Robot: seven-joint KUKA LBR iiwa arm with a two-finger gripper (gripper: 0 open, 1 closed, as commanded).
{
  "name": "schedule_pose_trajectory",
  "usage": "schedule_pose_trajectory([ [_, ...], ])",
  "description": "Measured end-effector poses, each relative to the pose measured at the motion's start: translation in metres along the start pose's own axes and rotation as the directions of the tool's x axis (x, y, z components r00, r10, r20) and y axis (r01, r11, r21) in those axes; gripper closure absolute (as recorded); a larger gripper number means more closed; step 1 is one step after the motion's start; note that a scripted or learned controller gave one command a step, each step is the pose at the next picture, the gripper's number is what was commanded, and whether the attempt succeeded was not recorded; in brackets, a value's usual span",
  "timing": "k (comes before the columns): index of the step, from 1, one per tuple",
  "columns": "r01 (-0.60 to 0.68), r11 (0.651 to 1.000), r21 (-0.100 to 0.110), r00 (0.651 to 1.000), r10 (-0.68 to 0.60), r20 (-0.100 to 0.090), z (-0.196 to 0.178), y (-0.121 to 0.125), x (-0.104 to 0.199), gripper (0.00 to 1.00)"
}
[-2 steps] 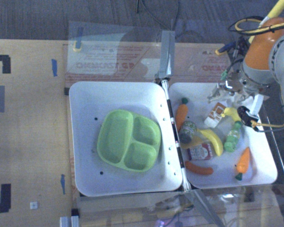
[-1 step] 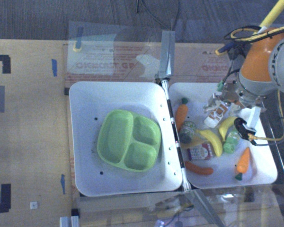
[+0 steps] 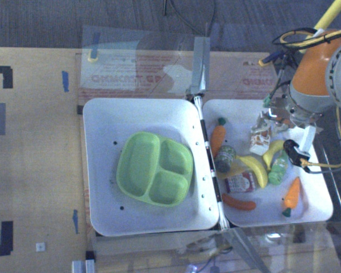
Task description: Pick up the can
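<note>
A small dark can lies in the right bin near its left wall, just below an orange carrot and touching a yellow banana. My gripper hangs at the bin's upper right under the orange wrist band, above a crumpled white packet. It is well to the right of the can and further back, apart from it.
The right bin also holds a red-labelled item, a red sausage-like piece, a green bottle, a second banana and another carrot. A green divided plate sits in the left bin.
</note>
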State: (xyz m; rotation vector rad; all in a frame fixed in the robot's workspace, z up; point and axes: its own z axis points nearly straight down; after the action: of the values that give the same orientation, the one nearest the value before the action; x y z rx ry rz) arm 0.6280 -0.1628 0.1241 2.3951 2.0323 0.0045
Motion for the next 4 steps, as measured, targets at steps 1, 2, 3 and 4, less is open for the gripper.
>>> schedule_pose_trajectory([
  [1,-0.128,0.992,0.005,0.992,0.128,0.001,-0.022,-0.02,0.027,1.0],
  [2,-0.316,0.949,0.002,0.949,0.316,0.003,-0.096,-0.04,0.109,1.0],
  [3,-0.435,0.901,0.001,0.901,0.435,0.004,-0.114,-0.016,0.136,1.0],
  [4,-0.451,0.892,0.006,0.892,0.451,0.004,-0.135,-0.103,0.133,1.0],
])
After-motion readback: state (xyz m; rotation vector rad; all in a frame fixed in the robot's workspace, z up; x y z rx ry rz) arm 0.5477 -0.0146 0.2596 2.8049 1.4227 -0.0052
